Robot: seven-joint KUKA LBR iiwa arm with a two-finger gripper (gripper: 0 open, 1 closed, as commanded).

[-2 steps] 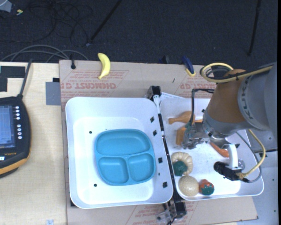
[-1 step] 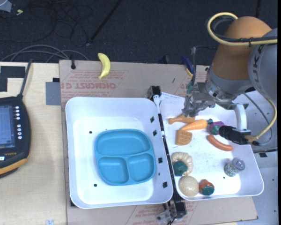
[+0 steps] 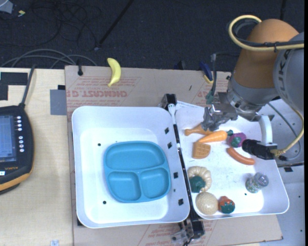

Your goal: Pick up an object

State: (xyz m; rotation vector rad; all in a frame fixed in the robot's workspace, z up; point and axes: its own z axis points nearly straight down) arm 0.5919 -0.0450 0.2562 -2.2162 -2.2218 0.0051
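Observation:
The right bin (image 3: 277, 201) holds several toy foods. An orange carrot (image 3: 215, 136) lies near its far edge, with a brown drumstick-like piece (image 3: 193, 131) to its left and a tan wedge (image 3: 200, 150) just below. My gripper (image 3: 214, 119) hangs directly over the carrot's far side, close above it. Nothing is visibly held. To the right lie a purple and green piece (image 3: 237, 139) and an orange-red sausage (image 3: 240, 157).
A ring-shaped piece with a teal centre (image 3: 198, 178), a cream bun (image 3: 206, 203), a red and green piece (image 3: 226, 204) and a grey clear item (image 3: 256, 182) fill the near part. The left bin (image 3: 87, 137) bears a blue divided plate (image 3: 137, 170). A banana (image 3: 113, 70) lies behind the bins.

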